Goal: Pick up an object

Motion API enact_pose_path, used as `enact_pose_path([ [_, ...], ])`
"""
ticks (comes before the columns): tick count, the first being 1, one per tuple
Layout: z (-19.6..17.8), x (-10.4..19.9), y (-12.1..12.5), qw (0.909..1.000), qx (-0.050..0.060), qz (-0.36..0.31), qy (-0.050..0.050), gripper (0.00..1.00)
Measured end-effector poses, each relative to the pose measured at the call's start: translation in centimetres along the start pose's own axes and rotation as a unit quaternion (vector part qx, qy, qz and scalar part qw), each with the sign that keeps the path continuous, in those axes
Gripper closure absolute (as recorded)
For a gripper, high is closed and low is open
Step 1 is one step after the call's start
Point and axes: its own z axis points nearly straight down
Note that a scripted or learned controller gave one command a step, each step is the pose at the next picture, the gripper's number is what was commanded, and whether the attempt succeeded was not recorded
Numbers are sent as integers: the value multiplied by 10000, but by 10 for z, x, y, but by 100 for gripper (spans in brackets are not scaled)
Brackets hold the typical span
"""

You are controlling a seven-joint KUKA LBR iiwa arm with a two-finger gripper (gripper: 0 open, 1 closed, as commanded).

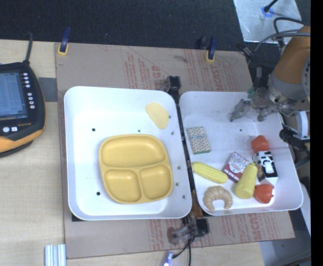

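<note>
Gripper [254, 111] sits low over the upper part of the right bin [217, 101], fingers splayed apart, nothing between them; released. The bin floor under it is bare; the objs are all well apart from it, clustered toward the near edge. No target chosen yet, judging by pose. Likely easiest pick: corn cob [208, 172], lying flat w/ some clear floor round it, long axis running left-right w/ a slight downward tilt to the right. Best approach prob: rotate wrist so fingers close across the short axis, descend at mid-length. Yellow bottle [246, 180] lies near-upright in view, touching red-white packet [237, 165]; crowded, riskier. Croissant [217, 197] curved, near the bin rim. Left bin [81, 148] holds yellow divided tray [135, 167].
</note>
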Motion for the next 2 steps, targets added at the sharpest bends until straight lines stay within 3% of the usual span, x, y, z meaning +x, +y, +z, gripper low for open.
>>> enact_pose_path([
  [1, -60, 0, -38, 10000, -6, 43, 12, 0],
  [2, 2, 11, -116, 10000, -7, 23, 0, 0],
])
